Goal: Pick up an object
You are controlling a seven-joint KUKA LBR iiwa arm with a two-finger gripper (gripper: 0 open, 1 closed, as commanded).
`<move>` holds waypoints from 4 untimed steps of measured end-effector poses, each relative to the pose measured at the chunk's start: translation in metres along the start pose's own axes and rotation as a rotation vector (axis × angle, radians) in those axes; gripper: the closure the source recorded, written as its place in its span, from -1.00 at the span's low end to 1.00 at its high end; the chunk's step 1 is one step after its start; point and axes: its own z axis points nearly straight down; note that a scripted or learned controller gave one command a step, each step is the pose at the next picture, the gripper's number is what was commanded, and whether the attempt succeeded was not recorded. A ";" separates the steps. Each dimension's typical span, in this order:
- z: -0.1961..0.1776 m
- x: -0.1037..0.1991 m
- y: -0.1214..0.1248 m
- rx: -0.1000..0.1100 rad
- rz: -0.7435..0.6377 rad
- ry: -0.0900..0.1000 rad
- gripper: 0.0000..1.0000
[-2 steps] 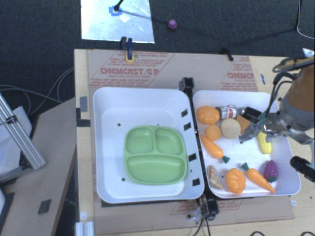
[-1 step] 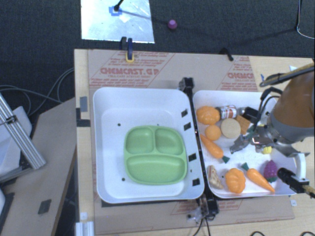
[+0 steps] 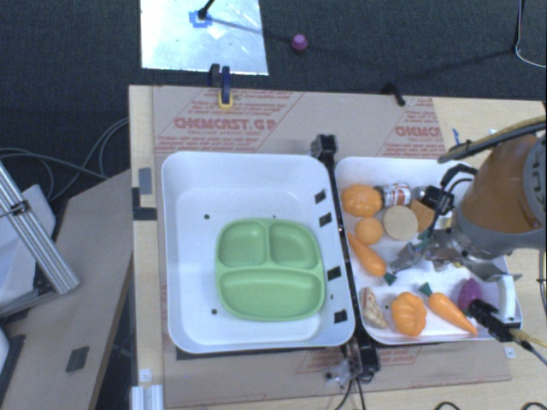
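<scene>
Reaching in from the right, the arm [image 3: 504,199] hangs low over the right bin [image 3: 342,171], and its gripper [image 3: 419,254] sits roughly in the middle of that bin among play food; whether it is released or clenched cannot be told from here, and nothing can be seen caught in it. The closest thing worth taking is the long carrot [image 3: 368,255], lying just left of the gripper on the bin floor, its long axis running from far-left to near-right, so a grasp would best come across that line, not along it. Farther off are a large orange [image 3: 361,200], a small orange ball [image 3: 368,230] and a pale round disc [image 3: 399,223], the disc nearly touching the gripper's far side. On the near side lie a small pumpkin [image 3: 408,312], a second carrot [image 3: 450,311], a purple piece [image 3: 468,292] and a shell-like brown piece [image 3: 373,307]. The left bin [image 3: 192,195] holds a green divided plate [image 3: 270,268], well apart from the arm. The move appears to call for a short shift left and down.
</scene>
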 end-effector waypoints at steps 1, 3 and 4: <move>0.026 0.000 0.001 -0.002 0.000 -0.001 -1.00; -0.029 -0.001 0.002 -0.007 -0.003 -0.002 1.00; -0.092 0.003 0.001 -0.011 -0.004 -0.003 1.00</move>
